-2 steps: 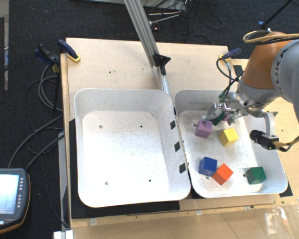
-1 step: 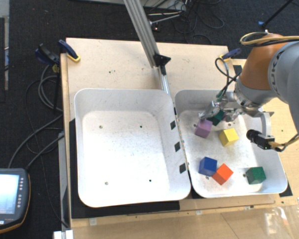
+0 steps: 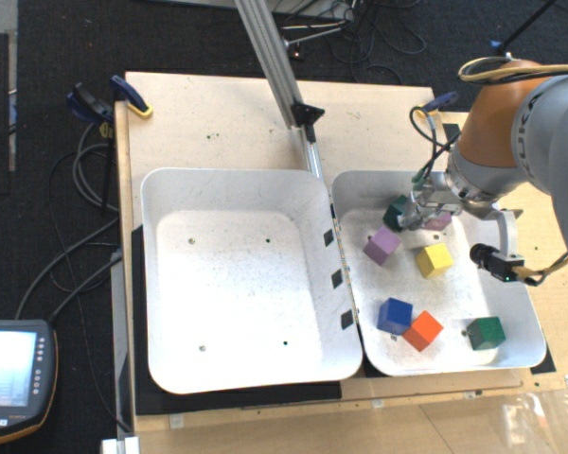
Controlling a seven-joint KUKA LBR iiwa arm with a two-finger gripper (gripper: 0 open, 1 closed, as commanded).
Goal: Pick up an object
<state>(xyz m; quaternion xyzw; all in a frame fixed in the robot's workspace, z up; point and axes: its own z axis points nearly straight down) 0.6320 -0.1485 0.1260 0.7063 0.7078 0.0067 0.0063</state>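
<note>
Grey metal, my two-finger pincer [image 3: 415,212] hangs low in the right white plastic bin [image 3: 521,348], touching a small dark-green block [image 3: 395,214]; whether it grips, I cannot tell. A pink block [image 3: 438,221] lies just beside. Nearby, the lilac cube [image 3: 381,246] and yellow cube [image 3: 434,259] risk being knocked aside.

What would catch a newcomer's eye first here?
The grey arm with its orange band reaching in from the right, its hand low over the right bin. Then the bright blocks scattered there: purple, yellow, blue, orange, green.
</note>
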